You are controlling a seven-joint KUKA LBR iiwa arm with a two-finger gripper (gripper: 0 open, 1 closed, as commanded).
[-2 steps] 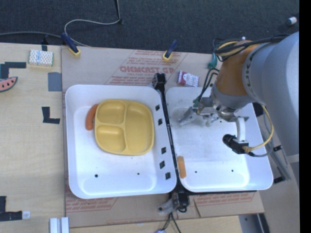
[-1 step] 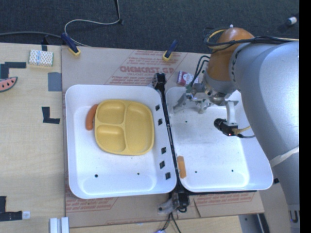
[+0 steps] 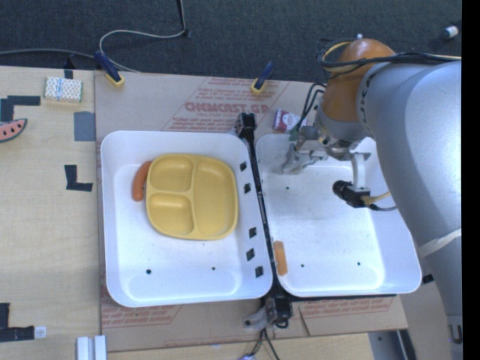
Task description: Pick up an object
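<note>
A yellow divided plate (image 3: 191, 196) lies in the left bin (image 3: 124, 276). An orange sausage-shaped piece (image 3: 139, 181) rests against the plate's left edge. A second small orange piece (image 3: 280, 257) lies in the right bin (image 3: 375, 276), close to its left wall near the front. My gripper (image 3: 294, 160) hangs over the back left part of the right bin, below the orange band of the arm (image 3: 352, 81). I see nothing between its fingers.
A small red and white packet (image 3: 282, 120) lies on the cardboard behind the right bin. Blue and yellow clamps (image 3: 109, 67) hold the cardboard's back edge. A checkered block (image 3: 63, 90) and a watermelon-slice piece (image 3: 12, 129) lie at the far left.
</note>
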